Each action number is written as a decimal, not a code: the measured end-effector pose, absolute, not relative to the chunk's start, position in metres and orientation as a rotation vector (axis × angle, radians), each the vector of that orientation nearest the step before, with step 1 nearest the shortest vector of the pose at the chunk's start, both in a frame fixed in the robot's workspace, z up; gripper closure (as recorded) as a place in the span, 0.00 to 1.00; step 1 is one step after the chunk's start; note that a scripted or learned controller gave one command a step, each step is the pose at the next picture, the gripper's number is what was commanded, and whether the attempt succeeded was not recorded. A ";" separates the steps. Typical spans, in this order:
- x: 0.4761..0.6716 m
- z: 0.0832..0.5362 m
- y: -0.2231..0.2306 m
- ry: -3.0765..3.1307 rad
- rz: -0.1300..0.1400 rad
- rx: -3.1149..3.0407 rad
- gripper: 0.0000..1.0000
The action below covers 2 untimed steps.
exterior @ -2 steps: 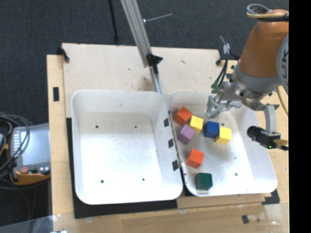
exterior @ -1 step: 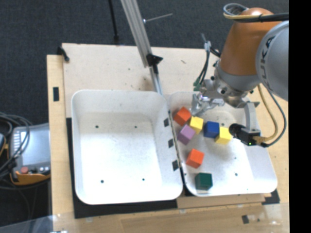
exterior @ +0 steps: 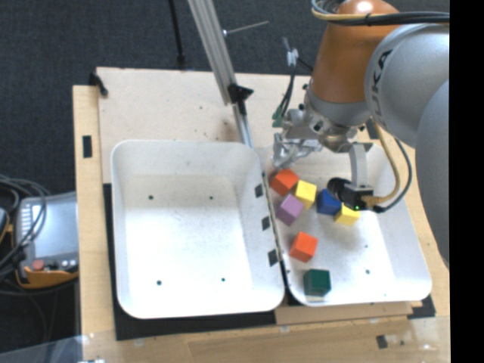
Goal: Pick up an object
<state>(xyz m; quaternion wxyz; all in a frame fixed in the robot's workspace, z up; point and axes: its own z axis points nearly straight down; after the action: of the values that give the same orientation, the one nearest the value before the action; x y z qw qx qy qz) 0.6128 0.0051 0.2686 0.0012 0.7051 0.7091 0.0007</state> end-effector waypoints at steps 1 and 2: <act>0.632 0.248 0.047 2.227 0.000 2.215 1.00; 0.653 0.248 0.088 2.226 0.003 2.214 1.00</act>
<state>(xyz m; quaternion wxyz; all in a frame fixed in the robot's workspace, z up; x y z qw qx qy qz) 0.6534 0.0884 0.2475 0.0009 0.7052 0.7091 0.0009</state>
